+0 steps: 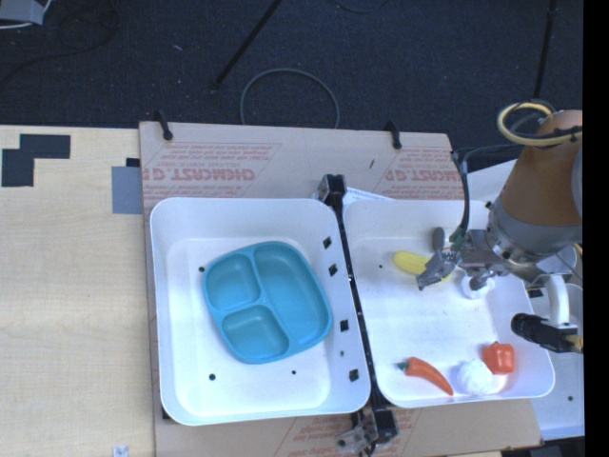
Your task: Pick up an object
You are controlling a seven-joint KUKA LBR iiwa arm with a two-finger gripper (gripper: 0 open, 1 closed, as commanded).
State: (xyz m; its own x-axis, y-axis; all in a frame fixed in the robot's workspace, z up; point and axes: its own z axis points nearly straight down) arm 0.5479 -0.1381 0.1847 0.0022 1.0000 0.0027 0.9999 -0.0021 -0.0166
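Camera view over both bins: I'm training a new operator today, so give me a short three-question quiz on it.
1. True or false: the blue divided plate lies in the left bin.
2. Which object lies nearest the tool? A) the carrot B) the yellow object C) the white object
3. Fill in: the red-orange object sits in the ___ bin, beside the white object.

Key: 1 true. 2 B, it lies just left of the tool in the right bin. 3 right.
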